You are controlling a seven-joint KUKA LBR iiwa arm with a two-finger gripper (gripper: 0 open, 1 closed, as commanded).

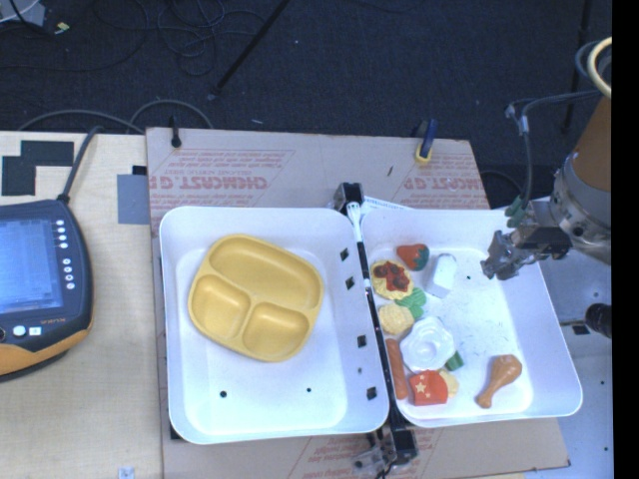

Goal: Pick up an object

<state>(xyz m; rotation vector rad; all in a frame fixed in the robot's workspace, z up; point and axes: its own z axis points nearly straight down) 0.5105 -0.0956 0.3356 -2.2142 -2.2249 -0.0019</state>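
Hovering over the right bin's [559, 387] far-right part, the tool [499, 261] holds nothing that I can see; whether it is wide or narrow I cannot tell. Every candidate lies to its left and nearer the camera: a strawberry [412, 255], a white cup [429, 343], a hotdog [396, 365], fries [428, 388]. The drumstick [498, 377] sits well below it, alone. Risk: the left-hand cluster is tightly packed, so a descent there could pinch 2 items or knock 1 aside. The drumstick's rounded shape may slip out. The yellow plate [256, 297] lies far left in the other bin.
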